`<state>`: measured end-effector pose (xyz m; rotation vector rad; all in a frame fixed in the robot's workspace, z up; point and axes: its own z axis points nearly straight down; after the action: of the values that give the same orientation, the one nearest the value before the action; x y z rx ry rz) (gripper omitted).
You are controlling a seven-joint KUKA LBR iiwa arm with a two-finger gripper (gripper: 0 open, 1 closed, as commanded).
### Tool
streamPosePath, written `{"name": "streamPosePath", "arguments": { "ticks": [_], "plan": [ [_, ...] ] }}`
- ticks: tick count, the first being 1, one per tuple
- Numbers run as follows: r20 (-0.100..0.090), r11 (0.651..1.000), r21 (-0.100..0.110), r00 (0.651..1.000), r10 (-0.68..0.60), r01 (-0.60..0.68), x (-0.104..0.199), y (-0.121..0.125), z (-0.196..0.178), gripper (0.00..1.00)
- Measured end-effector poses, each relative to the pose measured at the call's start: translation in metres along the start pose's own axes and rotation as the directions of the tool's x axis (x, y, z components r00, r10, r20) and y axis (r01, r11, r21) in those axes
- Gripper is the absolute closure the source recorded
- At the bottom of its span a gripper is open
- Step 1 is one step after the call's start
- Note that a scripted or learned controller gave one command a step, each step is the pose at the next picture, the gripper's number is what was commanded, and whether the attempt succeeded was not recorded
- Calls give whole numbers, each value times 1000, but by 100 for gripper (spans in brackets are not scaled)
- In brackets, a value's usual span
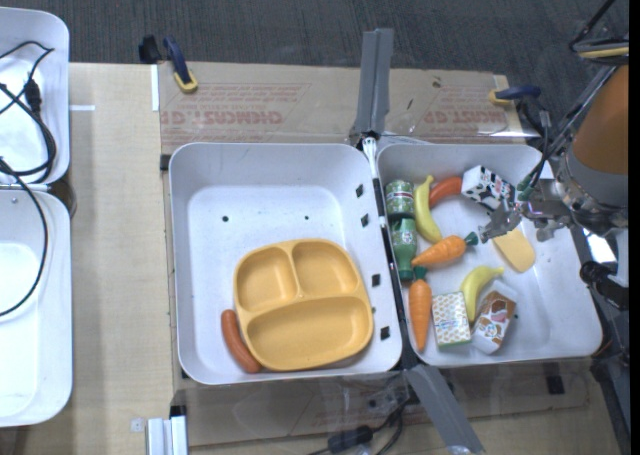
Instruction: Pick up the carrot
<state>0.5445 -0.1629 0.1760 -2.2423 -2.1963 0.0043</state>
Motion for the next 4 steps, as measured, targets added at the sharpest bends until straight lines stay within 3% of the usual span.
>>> {"name": "streamPosePath", "arguments": {
  "ticks": [1, 2, 3, 4],
  "plan": [
    [0, 994, -1, 994, -112, 112, 32, 21, 56, 0],
    [1, 994, -2, 994, -108, 108, 31, 21, 47, 100],
    [1, 994, -1, 994, -109, 109, 31, 21, 47, 0],
    [1, 971, -2, 971, -240, 240, 64, -22, 85, 0]
  ]
}}
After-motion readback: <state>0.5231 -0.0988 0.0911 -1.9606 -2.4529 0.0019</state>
